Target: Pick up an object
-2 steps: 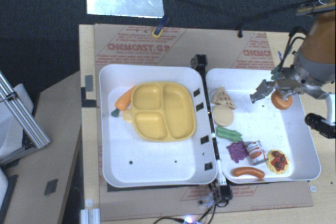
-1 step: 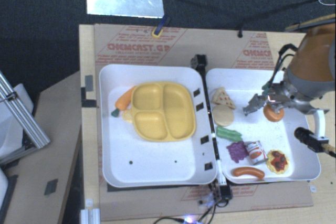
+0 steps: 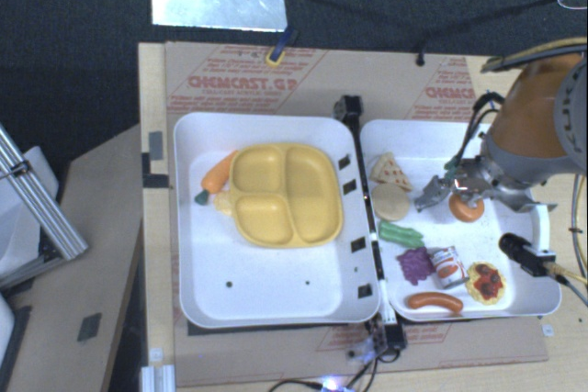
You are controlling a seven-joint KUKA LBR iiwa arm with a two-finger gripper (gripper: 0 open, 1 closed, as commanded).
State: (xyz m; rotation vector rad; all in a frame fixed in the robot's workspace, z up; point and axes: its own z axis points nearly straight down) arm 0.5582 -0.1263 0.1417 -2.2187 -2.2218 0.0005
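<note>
My claw (image 3: 439,193) hangs low mid right bin (image 3: 542,294), can't tell its state. Orange round piece (image 3: 467,209) sits just beside it, toward the right wall. Risk: the claw lands off-centre and the piece skids away.

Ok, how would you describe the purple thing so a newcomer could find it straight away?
Start at the right-hand white bin, the one crowded with toy food. Near its front left lies the crinkly purple cabbage-like piece, with a green bean pod just behind it and a small red-and-white can right beside it. Nothing else there is purple.
</note>
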